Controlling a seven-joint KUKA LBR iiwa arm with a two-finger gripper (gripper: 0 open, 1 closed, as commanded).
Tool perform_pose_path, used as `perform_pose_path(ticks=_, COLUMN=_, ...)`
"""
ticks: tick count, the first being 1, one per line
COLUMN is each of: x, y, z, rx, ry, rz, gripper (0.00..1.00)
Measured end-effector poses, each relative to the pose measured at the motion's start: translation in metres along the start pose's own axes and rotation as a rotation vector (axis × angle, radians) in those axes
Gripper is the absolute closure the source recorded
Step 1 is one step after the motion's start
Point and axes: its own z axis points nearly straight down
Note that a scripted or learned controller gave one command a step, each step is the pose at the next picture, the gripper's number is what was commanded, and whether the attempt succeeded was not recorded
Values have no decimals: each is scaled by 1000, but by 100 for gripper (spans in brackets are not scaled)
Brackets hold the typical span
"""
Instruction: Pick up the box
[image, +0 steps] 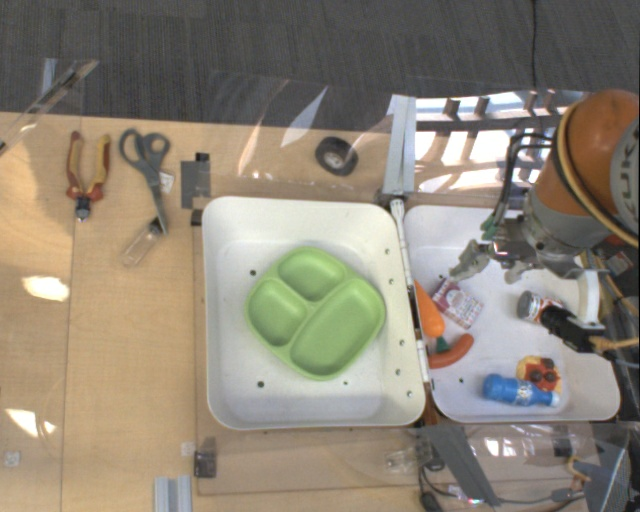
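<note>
Blue bottle (518, 391) lying on its side along the right bin's (440, 402) lower edge, beside a small yellow toy (540, 372). Above them, a small red-and-white box (459, 302) lies flat on the bin floor, just right of a carrot (429, 314) and a red pepper (450, 349). Gripper (478, 252) hangs above and slightly right of the box, fingers spread apart and clasping nothing. Left bin (225, 300) bears a green divided plate (316, 311). Pliers (85, 172), scissors (148, 178) and a tape roll (336, 154) rest on the bench.
</note>
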Motion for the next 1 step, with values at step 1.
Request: perform_pose_path(ticks=1, x=-34, y=23, z=98, rx=-10, ry=-4, rz=-67, gripper=0)
